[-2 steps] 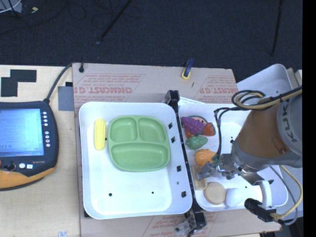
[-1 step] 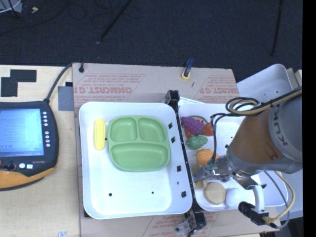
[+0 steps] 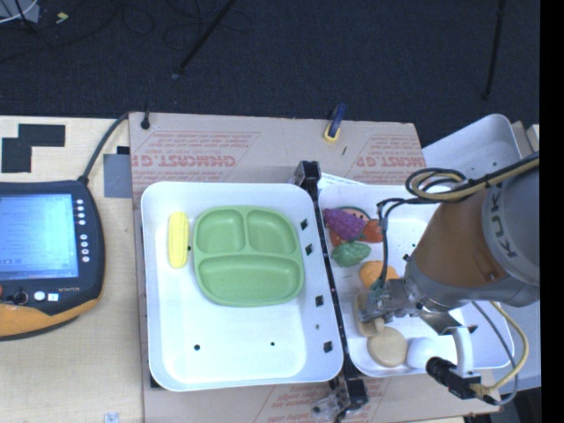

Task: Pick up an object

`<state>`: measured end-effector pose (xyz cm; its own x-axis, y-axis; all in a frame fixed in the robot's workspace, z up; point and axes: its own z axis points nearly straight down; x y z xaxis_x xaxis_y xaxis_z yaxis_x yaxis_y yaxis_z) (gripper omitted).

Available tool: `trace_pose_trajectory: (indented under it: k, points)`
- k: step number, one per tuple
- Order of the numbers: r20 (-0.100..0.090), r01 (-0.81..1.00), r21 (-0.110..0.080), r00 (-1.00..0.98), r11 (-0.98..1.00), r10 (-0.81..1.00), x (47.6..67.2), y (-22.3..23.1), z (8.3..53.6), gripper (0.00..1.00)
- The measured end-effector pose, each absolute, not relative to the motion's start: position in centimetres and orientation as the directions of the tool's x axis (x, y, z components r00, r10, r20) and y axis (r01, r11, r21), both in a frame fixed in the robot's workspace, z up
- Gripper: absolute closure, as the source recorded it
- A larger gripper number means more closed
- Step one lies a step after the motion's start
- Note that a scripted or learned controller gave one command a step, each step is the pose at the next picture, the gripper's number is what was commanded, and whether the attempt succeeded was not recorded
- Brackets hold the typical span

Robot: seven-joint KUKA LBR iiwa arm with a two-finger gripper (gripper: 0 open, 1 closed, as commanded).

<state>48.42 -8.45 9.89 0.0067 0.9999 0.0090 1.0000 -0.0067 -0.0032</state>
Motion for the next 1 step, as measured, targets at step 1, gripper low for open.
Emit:
trace_pose_trajectory:
  k: [1]
  points:
    - [0.001, 1.000, -0.006, 0.000, 0.000, 1.000, 48.67, -8.65, 15.63, 1.00]
